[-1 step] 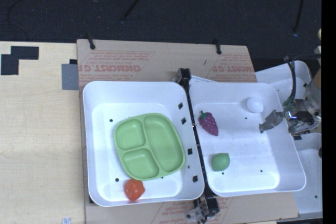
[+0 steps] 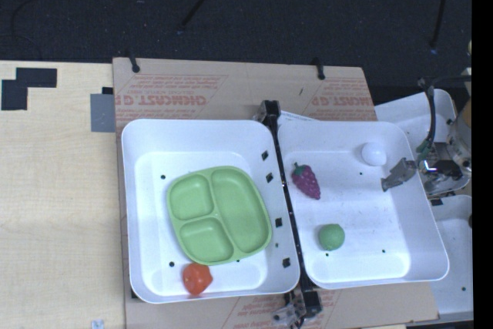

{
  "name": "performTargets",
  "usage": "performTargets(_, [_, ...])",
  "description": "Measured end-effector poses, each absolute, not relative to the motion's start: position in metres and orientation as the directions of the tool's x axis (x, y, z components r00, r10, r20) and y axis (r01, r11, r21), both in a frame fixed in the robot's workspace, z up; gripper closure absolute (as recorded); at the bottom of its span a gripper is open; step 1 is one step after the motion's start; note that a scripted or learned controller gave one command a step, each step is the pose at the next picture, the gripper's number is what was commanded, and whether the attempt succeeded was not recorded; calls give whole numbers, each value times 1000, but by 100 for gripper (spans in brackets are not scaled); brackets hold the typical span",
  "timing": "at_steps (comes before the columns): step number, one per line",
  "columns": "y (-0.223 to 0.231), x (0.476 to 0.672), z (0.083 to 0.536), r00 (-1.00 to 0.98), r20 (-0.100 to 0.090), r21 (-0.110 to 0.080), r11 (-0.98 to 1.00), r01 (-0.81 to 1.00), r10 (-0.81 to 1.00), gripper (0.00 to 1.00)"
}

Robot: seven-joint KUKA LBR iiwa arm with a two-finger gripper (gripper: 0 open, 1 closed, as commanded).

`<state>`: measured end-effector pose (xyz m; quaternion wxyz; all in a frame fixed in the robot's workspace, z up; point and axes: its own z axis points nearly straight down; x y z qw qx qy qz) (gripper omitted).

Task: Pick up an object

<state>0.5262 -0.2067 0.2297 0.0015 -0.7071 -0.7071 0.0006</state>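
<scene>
the gripper is parked over the right bin's right edge, likely staged for a reach; whether it's clenched can't be told. grapes, green ball and white ball are left loose nearby.

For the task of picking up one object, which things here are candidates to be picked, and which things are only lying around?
Candidates for the pick:
- grape bunch, right bin
- green ball, right bin
- white ball, right bin
- orange-red object, left bin
- green divided plate, left bin
- gripper, at the right bin's right side

Just lying about:
- cardboard sheet under the bins
- wooden bench
</scene>
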Motion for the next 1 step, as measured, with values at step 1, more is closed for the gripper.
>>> performTargets(1, [-205,516,180,0,3,-7,0,1000,1000,0])
